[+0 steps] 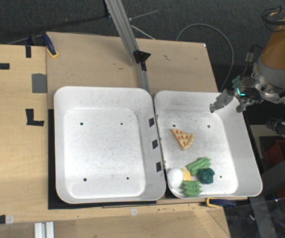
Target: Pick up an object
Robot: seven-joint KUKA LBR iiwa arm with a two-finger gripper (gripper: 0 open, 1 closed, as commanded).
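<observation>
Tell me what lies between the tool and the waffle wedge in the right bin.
Nothing: in the camera view, only bare speckled floor of the right bin separates the tool from the waffle wedge.

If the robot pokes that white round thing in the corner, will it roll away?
Probably not far. The white ball looks round and smooth, so it could roll and maybe slip from a pinch. But it sits against the bin wall, with green toys crowding its other side, so they would likely stop it.
</observation>
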